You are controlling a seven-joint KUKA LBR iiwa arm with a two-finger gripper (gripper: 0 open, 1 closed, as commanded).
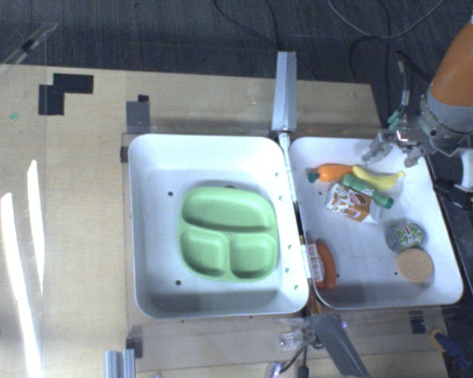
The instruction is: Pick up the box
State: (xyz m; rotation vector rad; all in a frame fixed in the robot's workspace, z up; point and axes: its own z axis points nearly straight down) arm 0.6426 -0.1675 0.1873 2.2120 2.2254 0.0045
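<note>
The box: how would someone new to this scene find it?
Look in the right bin, upper half, just below the carrot and banana. The box is the small flat white carton with orange-red print, lying tilted; its neighbours are rounded, it alone is rectangular.

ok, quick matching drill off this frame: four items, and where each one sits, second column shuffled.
Items:
1. green tray
2. box
3. sausage
4. round wooden disc

Places:
A. right bin, near right corner
B. left bin, middle
C. right bin, against the left wall by the divider
D. right bin, just below the banana and the carrot

Pairs: 1-B, 2-D, 3-C, 4-A

The gripper hangs over the right bin's far edge, above the box, with nothing between its fingers.
</note>
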